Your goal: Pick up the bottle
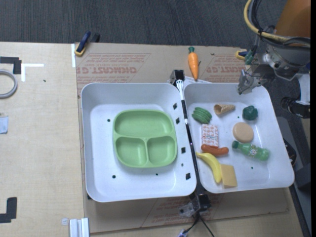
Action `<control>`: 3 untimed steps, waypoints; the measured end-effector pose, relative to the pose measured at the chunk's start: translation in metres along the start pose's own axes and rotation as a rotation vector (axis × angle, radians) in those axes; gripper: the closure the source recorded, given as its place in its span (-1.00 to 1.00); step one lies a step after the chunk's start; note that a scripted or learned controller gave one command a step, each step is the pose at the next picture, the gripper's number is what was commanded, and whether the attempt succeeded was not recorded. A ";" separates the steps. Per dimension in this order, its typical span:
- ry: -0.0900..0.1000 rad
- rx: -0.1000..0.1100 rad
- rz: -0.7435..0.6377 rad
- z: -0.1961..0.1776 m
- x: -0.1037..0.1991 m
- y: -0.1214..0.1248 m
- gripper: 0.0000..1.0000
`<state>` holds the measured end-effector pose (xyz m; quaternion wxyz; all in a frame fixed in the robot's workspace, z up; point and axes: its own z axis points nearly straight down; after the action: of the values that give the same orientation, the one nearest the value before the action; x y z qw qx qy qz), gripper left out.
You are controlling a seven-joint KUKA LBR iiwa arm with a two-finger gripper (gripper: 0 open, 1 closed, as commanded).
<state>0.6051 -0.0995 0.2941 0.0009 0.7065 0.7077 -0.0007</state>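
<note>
**Bottle near the right wall**

The green bottle (251, 151) is seen lying in the right bin (280, 174), close to its right wall, just below a tan round bun (243, 132). The gripper (245, 84) is held over the bin's back edge, well apart; nothing is seen between its fingers, which look nearly pressed together.

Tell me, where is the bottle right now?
The green bottle lies on its side in the right-hand bin, near that bin's right wall, just below the round tan bun.
</note>
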 end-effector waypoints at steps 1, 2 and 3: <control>0.002 0.001 -0.055 0.102 0.049 -0.066 1.00; 0.002 0.002 -0.159 0.049 0.069 -0.128 1.00; 0.001 0.001 -0.038 0.018 0.163 -0.127 1.00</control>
<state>0.4775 0.0633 0.2758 0.0001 0.6929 0.7211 -0.0007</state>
